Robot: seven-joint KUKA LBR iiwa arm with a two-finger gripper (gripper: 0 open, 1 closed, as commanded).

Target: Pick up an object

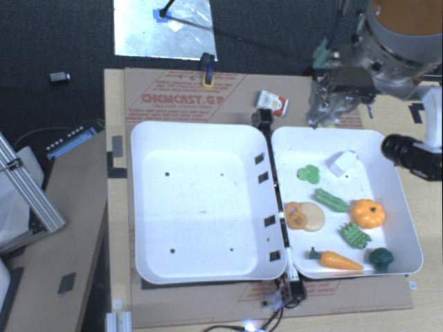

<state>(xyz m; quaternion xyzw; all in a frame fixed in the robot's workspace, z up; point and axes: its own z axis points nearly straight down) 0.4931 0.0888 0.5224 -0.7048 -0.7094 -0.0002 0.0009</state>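
"OHMCAST" or similar is printed in red on the cardboard sheet (187, 97) under two white bins (201, 144) on the desk (83, 185). The tool (331, 111) is seen above the right bin's far rim; finger state can't be told. An orange pumpkin (367, 213), carrot (338, 260) & green veg lie below it in that bin.

We look down from one fixed camera above the bench (173, 92), tilted at a slant so both white bins (201, 144) sit mid-frame, the bench's far edge toward the top. We stand fairly far back, it seems. The arm (401, 26) enters at our upper right, beyond the right bin's (408, 241) far edge.
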